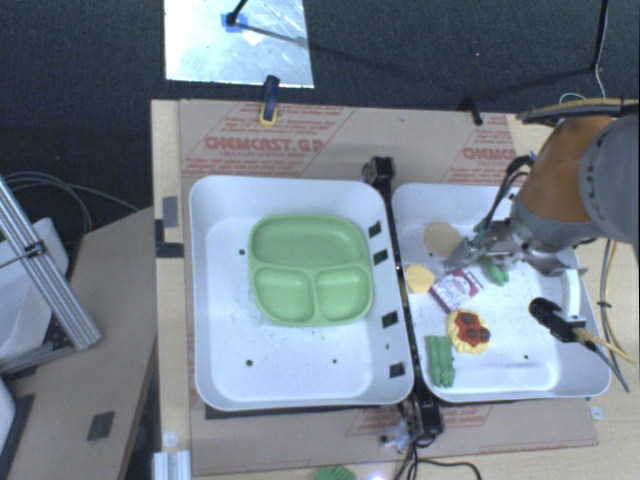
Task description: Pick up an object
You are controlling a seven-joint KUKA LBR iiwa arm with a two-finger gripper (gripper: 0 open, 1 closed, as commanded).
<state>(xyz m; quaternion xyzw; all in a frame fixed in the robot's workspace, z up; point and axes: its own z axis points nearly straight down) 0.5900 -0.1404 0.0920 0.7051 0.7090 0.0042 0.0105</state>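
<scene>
Cardboard-covered worktop, right shallow white bin: tool, finger state indiscernible, hovers just right of the round tan disc.

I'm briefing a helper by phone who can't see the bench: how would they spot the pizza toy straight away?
Start at the right bin, the one the arm reaches into. In its lower middle, below the pink packet and up and to the right of the green bean pod, lies the pizza toy. It is the one yellow piece topped with red and dark patches; the other yellow piece nearby is plain.
</scene>
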